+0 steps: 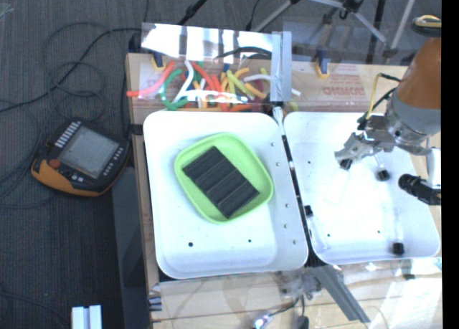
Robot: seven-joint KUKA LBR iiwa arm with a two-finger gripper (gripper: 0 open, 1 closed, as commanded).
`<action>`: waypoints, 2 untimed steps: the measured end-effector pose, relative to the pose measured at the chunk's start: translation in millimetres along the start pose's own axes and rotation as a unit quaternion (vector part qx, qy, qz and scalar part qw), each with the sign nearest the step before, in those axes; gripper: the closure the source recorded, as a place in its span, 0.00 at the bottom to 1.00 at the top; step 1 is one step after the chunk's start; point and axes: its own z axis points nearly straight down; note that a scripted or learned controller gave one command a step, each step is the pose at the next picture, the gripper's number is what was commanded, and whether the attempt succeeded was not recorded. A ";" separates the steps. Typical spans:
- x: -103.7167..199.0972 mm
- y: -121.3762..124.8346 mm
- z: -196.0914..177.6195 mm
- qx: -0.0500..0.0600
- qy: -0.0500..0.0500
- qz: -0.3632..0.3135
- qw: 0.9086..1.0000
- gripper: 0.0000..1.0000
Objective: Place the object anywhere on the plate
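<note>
Left bin [215,249] — block [220,181] on plate [188,154] — fingers [364,163] well apart.

view: single fixed cam above bench [215,295], looking down at a slant
coverage: both white bins, left bin [215,249] and right bin [351,234], plus floor at left
range: mid-distance, whole bench in frame

Plate [257,166]: lime green, plain. Object [219,180] on it: dark grey to black, ribbed in parallel stripes. Left bin [215,259] and right bin [351,238]: white. Arm [424,87]: grey with orange band. Tubes [204,84]: red, green, white, orange, yellow. Pendant [79,157]: orange with grey screen. Floor [57,41]: dark grey.
</note>
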 end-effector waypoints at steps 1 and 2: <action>50.9 -61.1 11.0 0.001 -0.001 -0.016 1.000 1.00; 146.1 -36.5 13.8 0.001 0.000 -0.119 0.993 1.00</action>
